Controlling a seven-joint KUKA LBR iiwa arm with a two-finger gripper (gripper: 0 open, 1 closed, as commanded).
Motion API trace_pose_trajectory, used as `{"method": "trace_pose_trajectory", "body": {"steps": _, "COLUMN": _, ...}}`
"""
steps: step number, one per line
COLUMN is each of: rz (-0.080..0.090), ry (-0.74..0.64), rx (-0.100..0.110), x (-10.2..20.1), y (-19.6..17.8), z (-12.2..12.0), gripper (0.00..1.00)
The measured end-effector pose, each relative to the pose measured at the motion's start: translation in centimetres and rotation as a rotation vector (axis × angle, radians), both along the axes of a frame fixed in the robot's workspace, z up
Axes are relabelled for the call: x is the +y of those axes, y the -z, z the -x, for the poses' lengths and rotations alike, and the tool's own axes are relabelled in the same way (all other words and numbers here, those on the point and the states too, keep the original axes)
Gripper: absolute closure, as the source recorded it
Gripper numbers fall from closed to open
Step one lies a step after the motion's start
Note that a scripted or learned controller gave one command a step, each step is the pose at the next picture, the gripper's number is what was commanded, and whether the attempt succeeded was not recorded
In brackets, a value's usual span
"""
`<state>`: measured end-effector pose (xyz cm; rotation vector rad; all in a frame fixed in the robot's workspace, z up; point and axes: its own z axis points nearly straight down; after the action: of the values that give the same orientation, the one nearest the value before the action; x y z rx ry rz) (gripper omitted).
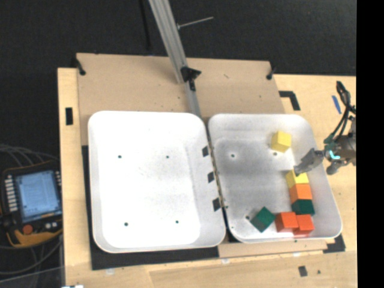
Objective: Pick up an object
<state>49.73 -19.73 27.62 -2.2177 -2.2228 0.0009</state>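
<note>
Gripper [309, 159] sits at the right wall of the right bin [240, 131], reaching in from the right. Whether it is open or closed cannot be told at this resolution; nothing visibly held.

Key relation: the nearest object, a small yellow block [298, 178], lies just beside the gripper on its near side, heading a column running nearward along the wall: orange block [301, 192], dark green block [303, 207]. A separate yellow cube [281, 141] lies left and slightly far of the gripper, apart from it.
</note>
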Motion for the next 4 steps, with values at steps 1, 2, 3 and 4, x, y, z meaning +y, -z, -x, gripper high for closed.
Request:
{"method": "trace_pose_trajectory", "body": {"steps": 1, "rz": 0.001, "ry": 0.001, "rx": -0.004, "x": 0.0, "y": -0.2, "z": -0.1, "gripper": 0.00}}
{"method": "trace_pose_trajectory", "body": {"steps": 2, "rz": 0.002, "ry": 0.004, "rx": 0.001, "x": -0.1, "y": 4.0, "z": -0.1, "gripper": 0.00}}
{"method": "trace_pose_trajectory", "body": {"steps": 3, "rz": 0.002, "ry": 0.003, "rx": 0.001, "x": -0.3, "y": 8.2, "z": 0.1, "gripper": 0.00}}
{"method": "trace_pose_trajectory", "body": {"steps": 4, "rz": 0.002, "ry": 0.004, "rx": 0.001, "x": -0.8, "y": 13.1, "z": -0.7, "gripper": 0.00}}
